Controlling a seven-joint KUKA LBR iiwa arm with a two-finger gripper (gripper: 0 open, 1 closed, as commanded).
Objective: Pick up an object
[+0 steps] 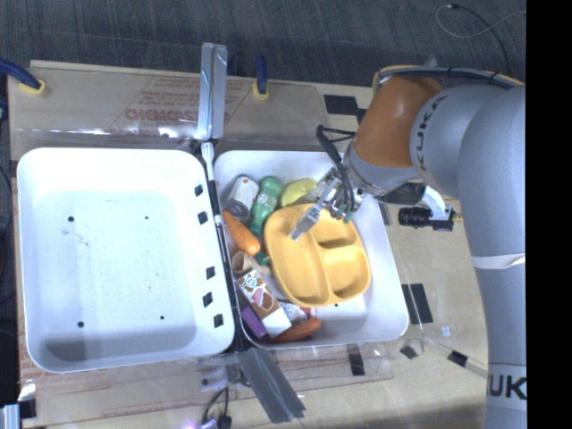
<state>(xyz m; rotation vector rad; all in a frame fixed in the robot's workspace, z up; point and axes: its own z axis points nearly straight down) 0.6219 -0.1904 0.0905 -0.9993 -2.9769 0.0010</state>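
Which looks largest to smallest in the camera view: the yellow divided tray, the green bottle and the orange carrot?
1. Yellow divided tray, by far the largest.
2 and 3. Green bottle and orange carrot look about alike in size; both are partly hidden among other items, so I would not rank them.

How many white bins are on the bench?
2. One white bin sits on the left, the other white bin on the right, side by side, with toys piled in the right one. The gripper hangs over that one.
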